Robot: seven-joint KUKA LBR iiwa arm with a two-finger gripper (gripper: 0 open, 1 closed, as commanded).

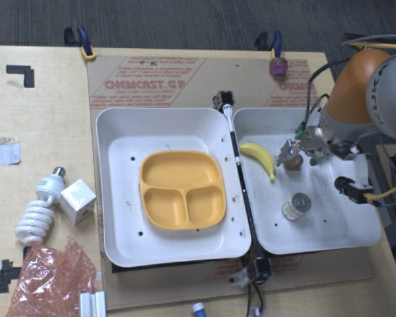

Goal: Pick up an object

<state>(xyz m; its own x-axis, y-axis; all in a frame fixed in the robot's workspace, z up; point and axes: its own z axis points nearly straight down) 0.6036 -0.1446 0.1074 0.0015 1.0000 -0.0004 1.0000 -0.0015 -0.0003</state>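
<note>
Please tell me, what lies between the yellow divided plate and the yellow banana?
In the camera view, between the yellow divided plate and the yellow banana lie the two white bins' adjoining rims and a thin black rod along them.

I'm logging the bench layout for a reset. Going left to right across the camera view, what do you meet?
Spiral light bulb → small white cube → yellow divided plate in the left bin → banana → small jar in the right bin → orange band of the arm.

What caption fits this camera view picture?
Robot hand hovers by a banana in the right bin.
</note>
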